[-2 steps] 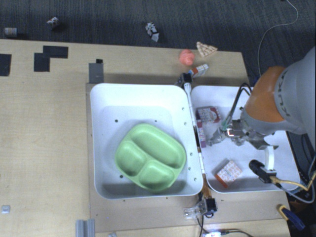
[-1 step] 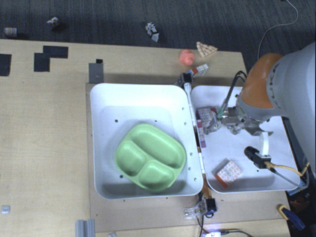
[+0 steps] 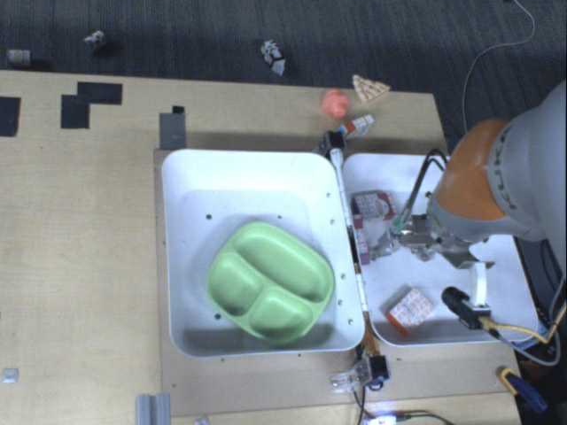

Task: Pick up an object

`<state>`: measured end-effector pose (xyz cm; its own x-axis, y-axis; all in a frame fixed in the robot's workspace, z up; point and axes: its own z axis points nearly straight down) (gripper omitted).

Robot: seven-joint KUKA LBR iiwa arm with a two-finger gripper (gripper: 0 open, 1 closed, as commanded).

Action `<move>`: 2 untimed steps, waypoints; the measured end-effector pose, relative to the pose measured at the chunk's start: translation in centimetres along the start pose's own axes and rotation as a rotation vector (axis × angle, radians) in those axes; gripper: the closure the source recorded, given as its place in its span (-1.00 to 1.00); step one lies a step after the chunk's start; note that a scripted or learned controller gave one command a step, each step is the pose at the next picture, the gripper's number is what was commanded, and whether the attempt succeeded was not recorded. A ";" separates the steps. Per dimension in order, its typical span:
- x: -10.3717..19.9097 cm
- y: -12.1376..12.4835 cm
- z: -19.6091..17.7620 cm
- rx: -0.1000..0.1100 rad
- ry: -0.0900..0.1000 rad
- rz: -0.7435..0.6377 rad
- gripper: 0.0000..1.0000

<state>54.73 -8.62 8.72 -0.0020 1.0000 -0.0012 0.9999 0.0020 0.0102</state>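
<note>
The grey arm (image 3: 532,171) with its orange band (image 3: 469,180) is reaching in from the right and hanging low over the right bin (image 3: 523,273). Its end effector (image 3: 394,235) is sitting near that bin's left wall, over a small dark red and white packet (image 3: 372,206); from here I cannot tell whether it is clenched or released, or whether it is touching the packet. Nearer the bin's front, an orange and white patterned box (image 3: 410,308) is lying flat, its long axis running diagonally, one end pointing toward the front-left corner. In the left bin (image 3: 177,237) a green divided tray (image 3: 269,280) is lying tilted, its longer side slanting from upper left to lower right. A pink ball (image 3: 335,103) is resting on the worktop (image 3: 80,264) behind the bins.
</note>
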 end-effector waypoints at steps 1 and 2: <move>0.2 2.9 0.1 0.002 0.000 -0.003 -1.00; 0.3 3.1 -1.1 -0.004 0.000 -0.009 1.00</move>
<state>57.83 -8.31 9.89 -0.0112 0.9999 -0.0018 0.9998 0.0113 0.0138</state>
